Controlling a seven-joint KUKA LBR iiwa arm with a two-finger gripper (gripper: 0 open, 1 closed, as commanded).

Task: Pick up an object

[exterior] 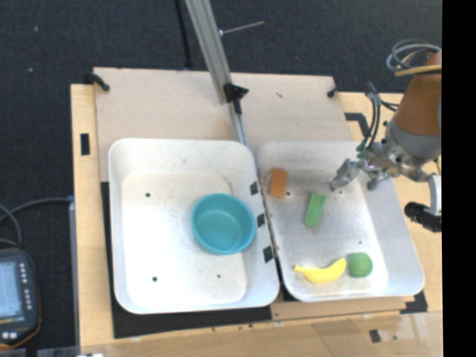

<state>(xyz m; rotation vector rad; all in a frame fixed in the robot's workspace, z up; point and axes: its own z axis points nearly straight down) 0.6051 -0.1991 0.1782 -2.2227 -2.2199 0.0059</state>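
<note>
Right bin: end effector above, arm cut off at edge.

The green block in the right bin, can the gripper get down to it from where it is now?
Probably yes. The gripper hangs over the right bin, just right of the green block, which lies apart from the orange block with bare floor around it.

Two white bins sit side by side on a tan bench, the left bin and the right bin touching along their inner edges. A metal pole slants up from a black clamp at the bench's rear. A handheld screen unit with cable lies on the dark floor at lower left.
</note>
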